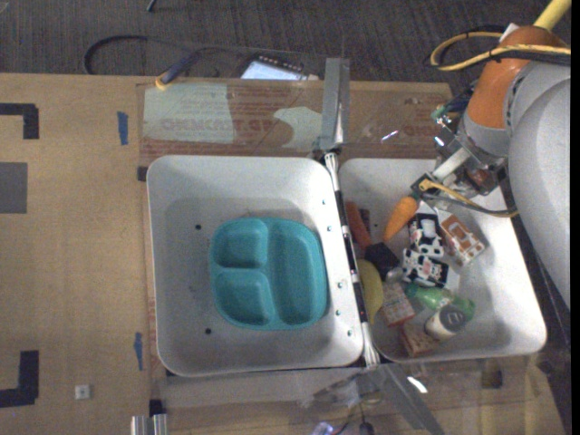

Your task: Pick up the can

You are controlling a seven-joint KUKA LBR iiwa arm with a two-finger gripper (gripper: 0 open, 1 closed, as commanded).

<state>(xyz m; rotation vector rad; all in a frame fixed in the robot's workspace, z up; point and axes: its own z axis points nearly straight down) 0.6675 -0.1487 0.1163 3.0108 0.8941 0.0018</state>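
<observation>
Bench front point(72, 333): brown board with black corner marks and small strips of blue tape at its left.
Left bin point(172, 188): shallow and white, holding a teal divided plate point(269, 272) that lies flat a little right of the middle, three compartments facing up.
Right bin point(517, 324): shallow and white, its load crowded toward the left wall and the near corner.
Brown block point(417, 338): nearest item, at the near edge of the pile.
Can point(447, 318): small cylinder with a pale round end and a green side, tipped over in the near part of the right bin, just beyond the brown block and well apart from the gripper.
Patterned box point(397, 306): small, just left of the can.
Yellow piece point(372, 288): long, banana-like, lying along the left wall.
Black-and-white item point(424, 256): cow-patched, in the middle of the pile, beyond the can.
Red-and-white box point(462, 238): tilted, just right of the cow-patched item.
Toy carrot point(401, 217): orange, slanted, at the far end of the pile.
Gripper point(444, 181): over the far right part of the right bin, near the carrot's top end; open or closed cannot be told, and nothing is seen held in it.
Arm point(494, 93): grey with its orange band, coming in from the right.
Metal bar point(333, 107): runs away from the seam between the bins.
Floor point(272, 7): dark carpet with looping cables.
</observation>
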